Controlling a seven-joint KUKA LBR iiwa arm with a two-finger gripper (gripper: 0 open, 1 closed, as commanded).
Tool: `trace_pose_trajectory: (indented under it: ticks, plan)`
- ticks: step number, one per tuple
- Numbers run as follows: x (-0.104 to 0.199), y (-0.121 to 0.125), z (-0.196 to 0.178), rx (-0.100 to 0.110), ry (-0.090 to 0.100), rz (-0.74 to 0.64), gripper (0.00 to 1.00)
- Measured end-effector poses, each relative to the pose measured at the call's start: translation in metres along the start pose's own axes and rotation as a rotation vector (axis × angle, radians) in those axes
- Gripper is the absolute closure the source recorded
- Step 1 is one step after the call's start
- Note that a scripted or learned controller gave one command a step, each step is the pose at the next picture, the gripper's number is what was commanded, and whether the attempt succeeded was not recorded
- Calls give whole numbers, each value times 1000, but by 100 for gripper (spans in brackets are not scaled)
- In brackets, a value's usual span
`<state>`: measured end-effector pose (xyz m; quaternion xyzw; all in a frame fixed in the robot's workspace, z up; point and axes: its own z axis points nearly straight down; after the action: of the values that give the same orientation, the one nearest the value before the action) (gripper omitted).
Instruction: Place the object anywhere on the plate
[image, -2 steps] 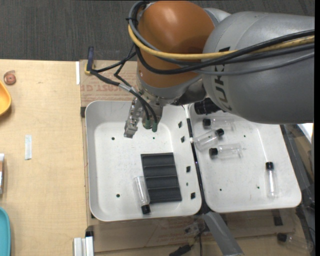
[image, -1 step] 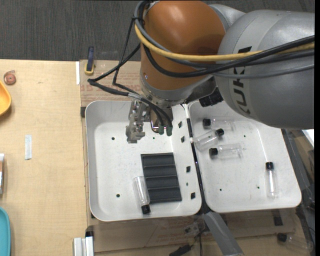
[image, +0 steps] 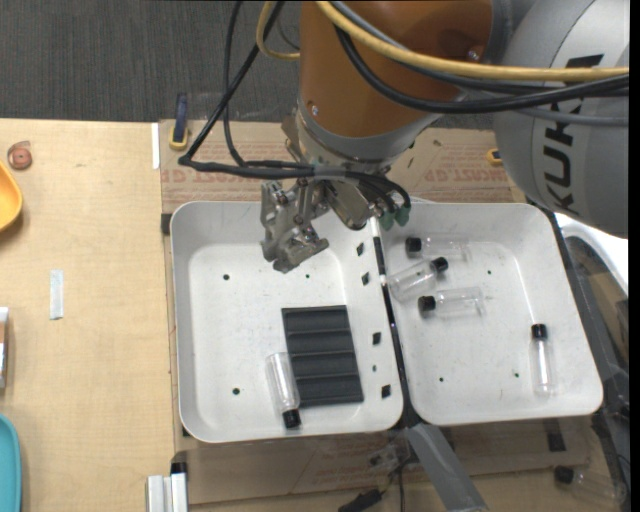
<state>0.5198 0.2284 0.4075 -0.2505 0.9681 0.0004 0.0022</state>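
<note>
A black ridged plate (image: 322, 355) lies in the front half of the left bin (image: 215, 300). A clear vial (image: 280, 380) with a black cap lies along the plate's front left edge, cap toward the front. It touches or overlaps that edge, and I cannot tell whether it rests on the plate. My gripper (image: 291, 248) hangs over the back of the left bin, a short way behind the plate and well away from the vial. I see nothing in it.
The right bin (image: 500, 390) holds several more clear vials: three clustered near its back left (image: 430, 280) and one by its right wall (image: 541, 358). The raised divider (image: 385, 300) between the bins runs just right of the plate. Cables hang from the arm above the gripper.
</note>
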Motion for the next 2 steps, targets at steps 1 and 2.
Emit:
trace_pose_trajectory:
  ticks: [1, 2]
  plan:
    - [-9, -5, 10, 0, 2, -148, 100]
    - [-9, -9, -10, -1, 0, -229, 100]
